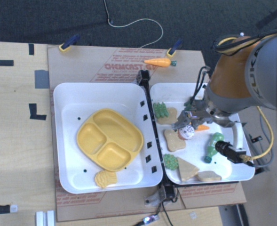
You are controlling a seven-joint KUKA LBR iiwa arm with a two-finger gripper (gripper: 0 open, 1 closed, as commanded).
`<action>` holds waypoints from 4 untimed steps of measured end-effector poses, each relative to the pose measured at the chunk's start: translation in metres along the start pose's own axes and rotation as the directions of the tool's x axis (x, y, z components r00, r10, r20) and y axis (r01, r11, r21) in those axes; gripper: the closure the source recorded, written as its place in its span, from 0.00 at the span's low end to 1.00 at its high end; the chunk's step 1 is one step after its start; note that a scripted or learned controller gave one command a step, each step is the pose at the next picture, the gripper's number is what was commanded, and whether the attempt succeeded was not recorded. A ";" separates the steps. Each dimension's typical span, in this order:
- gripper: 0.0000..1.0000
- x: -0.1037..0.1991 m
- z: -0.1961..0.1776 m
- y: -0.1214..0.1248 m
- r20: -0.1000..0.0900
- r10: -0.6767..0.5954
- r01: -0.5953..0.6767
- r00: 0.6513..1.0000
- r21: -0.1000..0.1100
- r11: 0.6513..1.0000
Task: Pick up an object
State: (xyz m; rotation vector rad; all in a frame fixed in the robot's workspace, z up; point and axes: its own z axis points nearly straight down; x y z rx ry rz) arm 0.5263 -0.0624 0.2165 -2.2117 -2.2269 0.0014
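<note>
While arm hangs over right bin (241,173) | jaws (187,126) closed around small round white-and-red object (186,133) | tan slice (174,141) just beside

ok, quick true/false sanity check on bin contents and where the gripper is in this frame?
1. The yellow divided plate lies in the left bin. True.
2. A toy carrot lies on the cardboard beyond the bins. True.
3. The gripper is over the left bin. False: it is over the right bin, by a small white and red object.
4. The green bottle is in the left bin. False: it is in the right bin.
5. The yellow waffle-like piece lies on the plate. False: beside it.
</note>
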 end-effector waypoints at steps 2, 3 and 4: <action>1.00 0.085 -0.004 -0.017 0.000 0.002 -0.002 1.000 0.001 1.000; 1.00 0.085 -0.017 -0.009 0.001 0.005 -0.005 1.000 -0.001 1.000; 1.00 0.083 0.004 -0.007 0.003 0.006 -0.006 1.000 0.002 1.000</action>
